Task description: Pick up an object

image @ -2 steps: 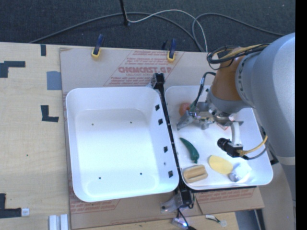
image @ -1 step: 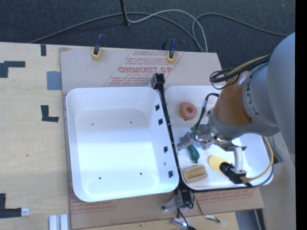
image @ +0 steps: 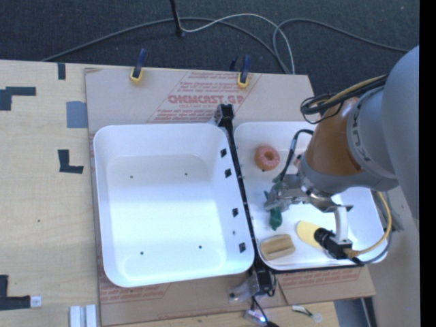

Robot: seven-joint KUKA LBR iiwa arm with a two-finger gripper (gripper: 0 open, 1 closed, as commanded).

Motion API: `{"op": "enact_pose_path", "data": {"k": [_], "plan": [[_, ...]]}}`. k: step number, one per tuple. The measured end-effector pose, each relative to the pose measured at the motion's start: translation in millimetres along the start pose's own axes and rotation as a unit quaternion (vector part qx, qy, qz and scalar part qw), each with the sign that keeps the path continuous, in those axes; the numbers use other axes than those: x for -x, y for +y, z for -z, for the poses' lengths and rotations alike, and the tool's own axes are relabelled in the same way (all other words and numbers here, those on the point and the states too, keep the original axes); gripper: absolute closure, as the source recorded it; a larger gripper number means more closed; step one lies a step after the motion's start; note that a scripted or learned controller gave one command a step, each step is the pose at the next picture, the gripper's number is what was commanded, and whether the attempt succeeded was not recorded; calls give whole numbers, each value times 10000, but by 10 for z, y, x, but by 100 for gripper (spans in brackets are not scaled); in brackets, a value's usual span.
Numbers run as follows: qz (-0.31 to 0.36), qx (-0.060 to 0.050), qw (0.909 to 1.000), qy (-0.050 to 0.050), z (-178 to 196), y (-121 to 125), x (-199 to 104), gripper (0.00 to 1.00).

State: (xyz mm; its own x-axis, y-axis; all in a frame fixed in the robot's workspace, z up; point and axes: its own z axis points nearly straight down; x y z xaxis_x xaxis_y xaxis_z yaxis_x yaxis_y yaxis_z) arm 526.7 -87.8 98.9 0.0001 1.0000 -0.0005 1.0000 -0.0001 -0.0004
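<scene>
- Hiding much of your green toy [image: 275,216] is the gripper [image: 281,197]; whether it is spread or pinching, you cannot tell.
- Toy lies in the right bin [image: 371,254], long axis unclear.

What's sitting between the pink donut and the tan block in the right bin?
In the camera view, a small green object lies between the pink donut and the tan block, with the claw right above it.

two bins [image: 109,148], perhaps four small objects [image: 267,157]
</scene>
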Motion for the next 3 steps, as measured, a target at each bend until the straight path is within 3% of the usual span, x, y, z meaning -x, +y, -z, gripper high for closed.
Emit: {"op": "enact_pose_path", "data": {"k": [1, 2, 3], "plan": [[0, 2, 10000, 0, 1, 1, 0, 0], [1, 0, 10000, 1, 101, 0, -1, 100], [1, -3, 10000, 2, 97, -1, 0, 0]]}}
